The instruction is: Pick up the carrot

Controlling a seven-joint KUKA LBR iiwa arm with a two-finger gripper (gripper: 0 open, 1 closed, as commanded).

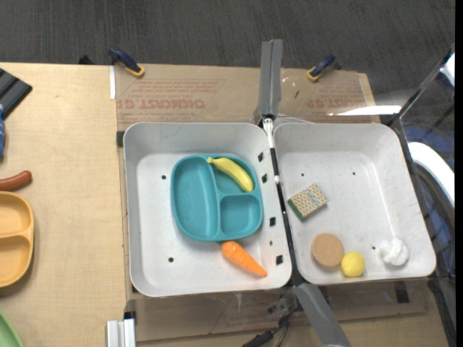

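Light wood bench (65, 114) w/ a brown cardboard sheet (195, 96) held by 2 clamps (126, 61), dark carpet (217, 13) beyond. 2 white bins side by side. Left bin (148, 215): 1 teal divided plate (199, 201), 1 banana (233, 172) lying in its upper right section, 1 carrot (242, 259) on the bin floor just below the plate's lower right corner, near the front wall. Right bin (347, 157): 1 sponge (307, 201), 1 tan disc (328, 250), 1 yellow ball (353, 264), 1 white crumpled lump (394, 251). Far left on the bench: 1 orange tray (13, 241), 1 sausage (14, 180). Gripper state: can't tell.
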